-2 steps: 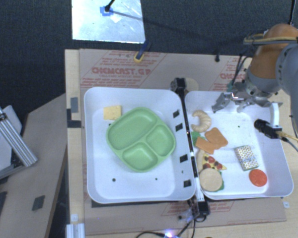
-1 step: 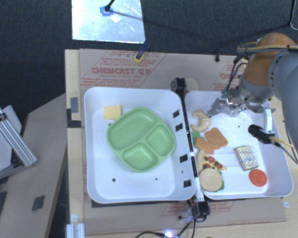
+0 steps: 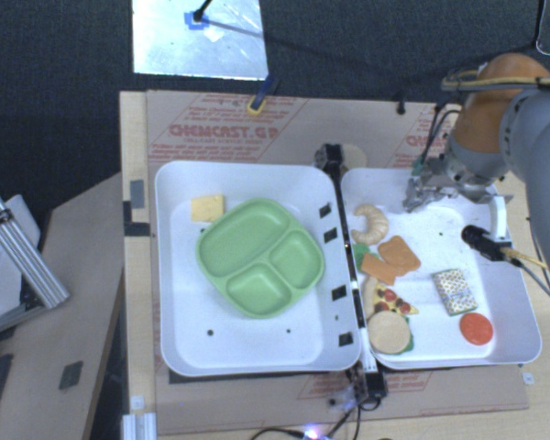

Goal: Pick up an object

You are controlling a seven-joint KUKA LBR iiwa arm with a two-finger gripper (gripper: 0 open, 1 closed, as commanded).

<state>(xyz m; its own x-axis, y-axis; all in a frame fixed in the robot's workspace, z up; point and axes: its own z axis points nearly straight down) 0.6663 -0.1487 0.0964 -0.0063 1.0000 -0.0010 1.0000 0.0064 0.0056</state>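
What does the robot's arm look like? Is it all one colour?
No, it has two colours. The arm is mostly smooth, rounded grey, with a shiny orange band above the wrist. At its end sits a small grey metal gripper with thin parts, and dark cables run down beside the wrist.

Desk (image 3: pixel 92 246) w/ cardboard sheet (image 3: pixel 220 126) printed in red under two white bins – left bin (image 3: pixel 179 337) & right bin (image 3: pixel 522 328) side by side, black clips (image 3: pixel 330 236) along the shared edge – plus a shiny metal plate (image 3: pixel 197 26) on dark carpet up top & aluminium rails (image 3: pixel 18 246) at far left.
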